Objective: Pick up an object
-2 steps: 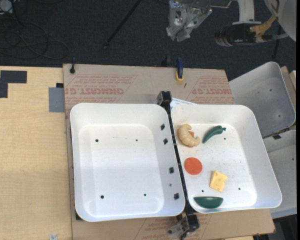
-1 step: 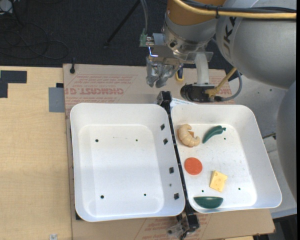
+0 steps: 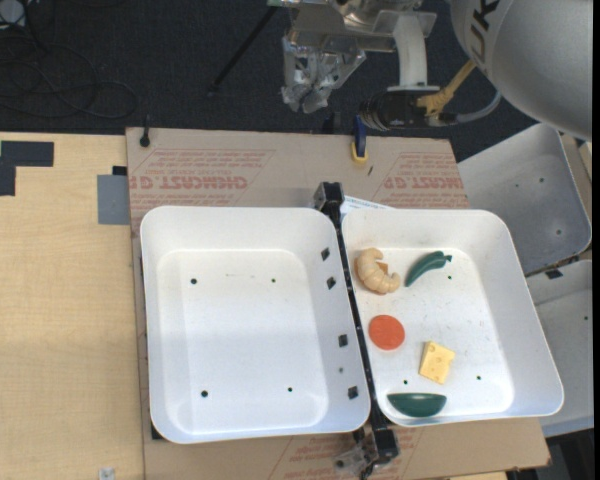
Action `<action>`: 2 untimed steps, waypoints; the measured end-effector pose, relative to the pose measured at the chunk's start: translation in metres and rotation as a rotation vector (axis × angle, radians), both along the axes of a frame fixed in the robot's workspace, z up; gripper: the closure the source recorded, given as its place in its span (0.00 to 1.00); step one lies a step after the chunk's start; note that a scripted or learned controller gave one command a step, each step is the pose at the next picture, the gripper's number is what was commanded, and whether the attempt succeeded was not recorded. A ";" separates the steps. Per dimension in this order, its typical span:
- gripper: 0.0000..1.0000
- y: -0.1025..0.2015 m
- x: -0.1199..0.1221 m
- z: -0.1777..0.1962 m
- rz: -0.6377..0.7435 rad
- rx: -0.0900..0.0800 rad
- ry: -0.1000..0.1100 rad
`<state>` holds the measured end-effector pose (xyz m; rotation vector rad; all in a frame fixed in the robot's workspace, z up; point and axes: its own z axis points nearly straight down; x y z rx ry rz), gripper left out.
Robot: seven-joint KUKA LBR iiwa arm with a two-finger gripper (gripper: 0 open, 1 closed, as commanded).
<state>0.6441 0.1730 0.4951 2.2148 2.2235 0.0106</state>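
I have the gripper (image 3: 315,86) at the far edge of the scene, raised above the dark floor beyond the cardboard sheet (image 3: 240,173), well apart from both bins. Its fingers point down with nothing between them; whether they are wide or narrow I cannot tell from here.

The 2 white bins sit side by side, touching along a black clipped seam. In the right bin (image 3: 515,298) I count 5 objects. A tan croissant-shaped piece (image 3: 376,271) lies near the seam at the far side, with a green pepper-like piece (image 3: 427,266) just to its right. A red disc (image 3: 386,333) sits nearer, by the seam. A yellow cheese wedge (image 3: 438,362) is to its right and nearer. A dark green bowl-shaped piece (image 3: 417,403) rests against the near rim.

The left bin (image 3: 170,298) shows its white floor.
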 end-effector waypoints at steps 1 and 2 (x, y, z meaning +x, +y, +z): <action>1.00 0.018 -0.003 -0.219 -0.005 -0.008 0.027; 1.00 0.054 0.001 -0.099 0.000 0.001 -0.001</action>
